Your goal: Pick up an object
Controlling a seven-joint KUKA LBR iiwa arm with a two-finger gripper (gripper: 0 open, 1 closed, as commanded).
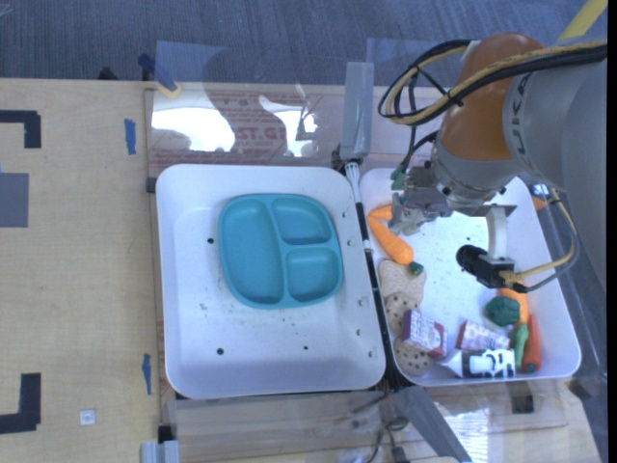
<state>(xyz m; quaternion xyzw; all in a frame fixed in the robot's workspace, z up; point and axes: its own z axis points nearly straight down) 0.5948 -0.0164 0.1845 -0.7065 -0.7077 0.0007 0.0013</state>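
Gripper (pixel 413 212) is low in the right bin (pixel 453 283), at its upper-left corner, and from this angle I cannot tell whether it is open or closed. Right beneath it lies the orange carrot (pixel 393 243): stubby, tapering, bright orange with a dark green tip at its lower end. It lies at a slant against the bin's left wall, its upper end just beside the gripper. Nothing is visibly gripped.

Counting the right bin: two red-and-white packets (pixel 422 334) (pixel 479 336) side by side near the bottom and one white bottle (pixel 485 363) with a black label lying below them. One green lumpy piece (pixel 501 310) sits by the right wall, with a second slim carrot (pixel 529 347) under it. Tan speckled crackers (pixel 395 292) run along the left wall, count unclear.

In the left bin (pixel 183 287): one teal plate (pixel 280 249), three compartments. Two bins in all on the tabletop (pixel 67 287).
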